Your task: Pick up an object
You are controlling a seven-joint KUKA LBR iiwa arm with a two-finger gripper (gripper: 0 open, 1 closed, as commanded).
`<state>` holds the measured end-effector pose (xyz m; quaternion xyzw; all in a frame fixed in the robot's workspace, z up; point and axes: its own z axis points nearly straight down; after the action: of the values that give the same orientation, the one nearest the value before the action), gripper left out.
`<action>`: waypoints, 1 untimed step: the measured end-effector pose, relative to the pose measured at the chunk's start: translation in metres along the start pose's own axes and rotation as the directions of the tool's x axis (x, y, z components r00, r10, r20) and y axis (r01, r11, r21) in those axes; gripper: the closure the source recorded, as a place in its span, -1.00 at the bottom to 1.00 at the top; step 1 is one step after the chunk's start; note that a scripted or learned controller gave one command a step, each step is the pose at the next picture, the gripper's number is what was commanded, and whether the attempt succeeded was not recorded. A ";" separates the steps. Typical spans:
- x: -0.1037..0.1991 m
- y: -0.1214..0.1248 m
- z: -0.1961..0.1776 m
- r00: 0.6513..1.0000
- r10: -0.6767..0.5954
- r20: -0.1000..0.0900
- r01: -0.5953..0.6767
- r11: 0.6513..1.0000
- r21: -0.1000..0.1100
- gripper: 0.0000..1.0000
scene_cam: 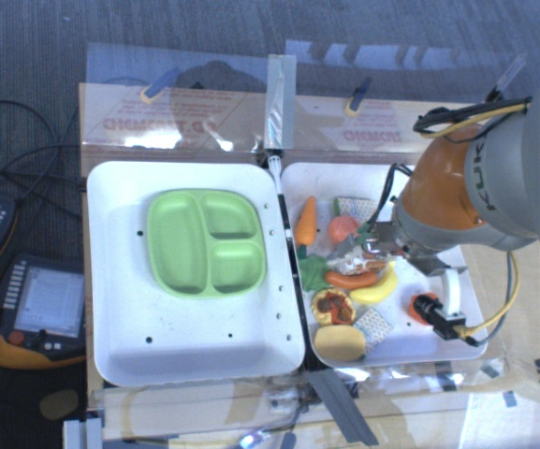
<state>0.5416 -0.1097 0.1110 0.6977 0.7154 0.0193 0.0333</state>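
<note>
Camera view: gripper [371, 247] just above hot dog [353, 276].

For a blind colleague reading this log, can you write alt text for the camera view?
The arm's gripper is low in the right bin, over toy food: carrot, banana, bun. The left bin holds a green divided plate.

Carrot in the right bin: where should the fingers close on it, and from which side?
Grip the carrot across its thick orange middle, coming straight down. It lies lengthwise beside the divider wall, with a little free space on both long sides, so the fingers would probably straddle its narrow width there.
</note>
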 end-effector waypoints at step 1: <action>0.002 -0.004 -0.001 0.996 0.089 0.000 -0.089 0.996 -0.003 -1.00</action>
<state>0.5377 -0.1082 0.1112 0.7286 0.6837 0.0218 0.0334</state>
